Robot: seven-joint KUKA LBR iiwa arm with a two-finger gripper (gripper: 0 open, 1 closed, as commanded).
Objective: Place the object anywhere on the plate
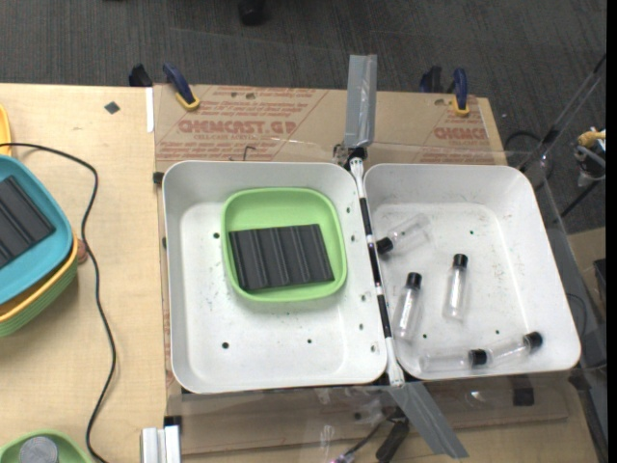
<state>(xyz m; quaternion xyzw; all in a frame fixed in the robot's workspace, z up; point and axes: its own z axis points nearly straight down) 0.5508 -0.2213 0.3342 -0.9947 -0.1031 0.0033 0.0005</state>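
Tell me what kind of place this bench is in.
Probably a robotics lab or test workshop. Two white bins sit side by side on cardboard clamped to the bench, one bin holding a green plate, the other clear vials with black caps. Office-chair wheels stand on grey carpet behind.

Open room around the plate, clutter in the right bin
The green plate point(283, 246) sits far-centre in the left bin point(193, 336), bare floor around it; five vials point(455, 285) lie scattered across the right bin point(540, 258).

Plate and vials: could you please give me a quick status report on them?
Green plate in left bin, bearing a dark ribbed insert. Clear black-capped vials loose in right bin, none on plate.
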